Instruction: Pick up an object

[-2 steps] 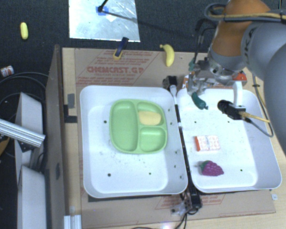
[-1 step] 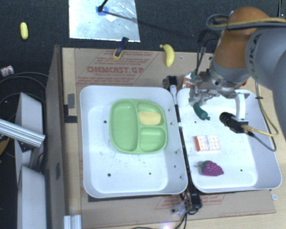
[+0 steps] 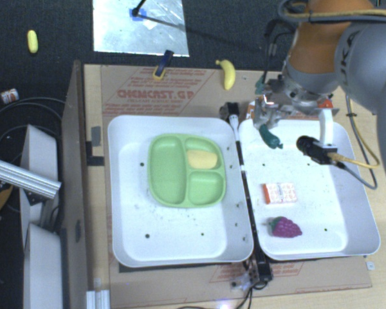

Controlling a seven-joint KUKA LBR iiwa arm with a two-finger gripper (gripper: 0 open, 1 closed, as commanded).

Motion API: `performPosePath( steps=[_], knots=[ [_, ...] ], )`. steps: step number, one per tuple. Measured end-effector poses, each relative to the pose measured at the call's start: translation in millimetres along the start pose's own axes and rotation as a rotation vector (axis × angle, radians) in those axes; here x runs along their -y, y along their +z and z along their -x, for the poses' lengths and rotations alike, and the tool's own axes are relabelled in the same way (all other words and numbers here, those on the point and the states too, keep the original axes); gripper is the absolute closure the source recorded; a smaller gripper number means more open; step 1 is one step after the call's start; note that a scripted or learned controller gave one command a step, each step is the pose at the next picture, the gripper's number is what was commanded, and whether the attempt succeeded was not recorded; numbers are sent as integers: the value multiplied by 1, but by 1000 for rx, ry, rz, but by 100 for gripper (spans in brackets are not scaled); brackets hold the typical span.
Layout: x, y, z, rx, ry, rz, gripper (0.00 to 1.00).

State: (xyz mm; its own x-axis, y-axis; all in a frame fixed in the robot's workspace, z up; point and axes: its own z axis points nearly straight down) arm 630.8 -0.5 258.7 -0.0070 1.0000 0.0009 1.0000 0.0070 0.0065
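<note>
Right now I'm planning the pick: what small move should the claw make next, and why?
Probably lower slightly: the claw sits over the right bin's far-left corner with a teal thing just below it, while the box and grapes lie farther off.

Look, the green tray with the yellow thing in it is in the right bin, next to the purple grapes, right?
Not quite. The camera view shows the green tray holding the yellow thing in the left bin. The purple grapes are in the right bin.
</note>
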Motion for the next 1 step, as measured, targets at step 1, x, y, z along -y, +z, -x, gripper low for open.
performPosePath(
  steps=[1],
  knots=[
    [8, 43, 10, 2, 7, -8, 100]
  ],
)
